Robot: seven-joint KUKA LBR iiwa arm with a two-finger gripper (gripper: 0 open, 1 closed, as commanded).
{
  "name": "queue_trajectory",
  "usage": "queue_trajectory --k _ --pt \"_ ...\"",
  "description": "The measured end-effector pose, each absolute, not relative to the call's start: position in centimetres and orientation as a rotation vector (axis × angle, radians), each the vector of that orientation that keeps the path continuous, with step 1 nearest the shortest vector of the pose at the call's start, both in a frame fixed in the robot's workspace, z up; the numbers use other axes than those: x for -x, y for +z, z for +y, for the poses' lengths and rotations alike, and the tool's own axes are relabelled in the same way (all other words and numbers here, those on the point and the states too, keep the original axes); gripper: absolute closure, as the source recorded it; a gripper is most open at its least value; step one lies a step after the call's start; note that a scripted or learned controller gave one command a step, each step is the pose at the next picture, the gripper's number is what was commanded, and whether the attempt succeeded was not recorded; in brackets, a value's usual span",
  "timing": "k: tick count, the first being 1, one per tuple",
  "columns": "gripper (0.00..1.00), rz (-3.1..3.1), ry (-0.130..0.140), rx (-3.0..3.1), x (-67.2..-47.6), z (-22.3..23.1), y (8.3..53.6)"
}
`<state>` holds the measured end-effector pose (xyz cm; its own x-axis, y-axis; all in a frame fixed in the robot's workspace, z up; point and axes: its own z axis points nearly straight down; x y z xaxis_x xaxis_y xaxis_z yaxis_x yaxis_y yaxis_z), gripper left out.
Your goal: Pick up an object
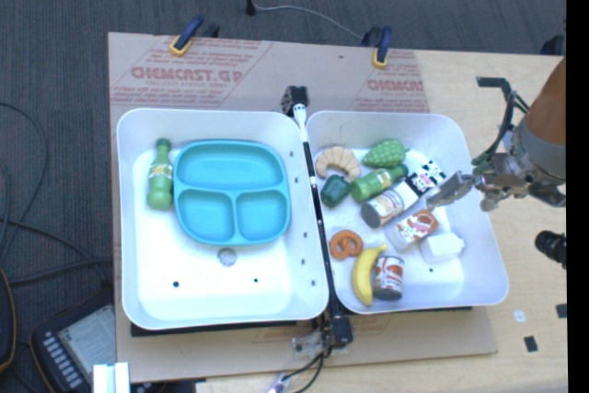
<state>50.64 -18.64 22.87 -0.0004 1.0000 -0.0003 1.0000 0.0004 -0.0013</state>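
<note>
The right bin (479, 285) holds several toy foods: a croissant (338, 162), a bumpy green vegetable (385, 152), a green bottle (375, 183), a dark green pepper (334, 190), a grey can (382, 207), a black-and-white carton (425, 175), a pretzel (346, 244), a banana (366, 273), a red can (390, 276), an orange-labelled packet (415, 226) and a white block (444, 246). My gripper (453, 189) hangs over the right side of this bin, just right of the carton and above the packet. Nothing shows held in it.
The left bin (138, 290) contains a blue divided tray (230, 191), a green bottle (160, 175) along its left wall and a small round disc (226, 257). Clamps (188, 33) hold the board at the back. The arm's wrist (534, 156) overhangs the right bin's edge.
</note>
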Motion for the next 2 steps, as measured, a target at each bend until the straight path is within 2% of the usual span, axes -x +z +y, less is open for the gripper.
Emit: queue_trajectory --k 1,2 --pt "0.00 -2.221 0.000 2.223 -48.7 -14.0 10.3" --pt "0.00 -2.225 -0.002 2.231 -48.6 -10.0 8.8"
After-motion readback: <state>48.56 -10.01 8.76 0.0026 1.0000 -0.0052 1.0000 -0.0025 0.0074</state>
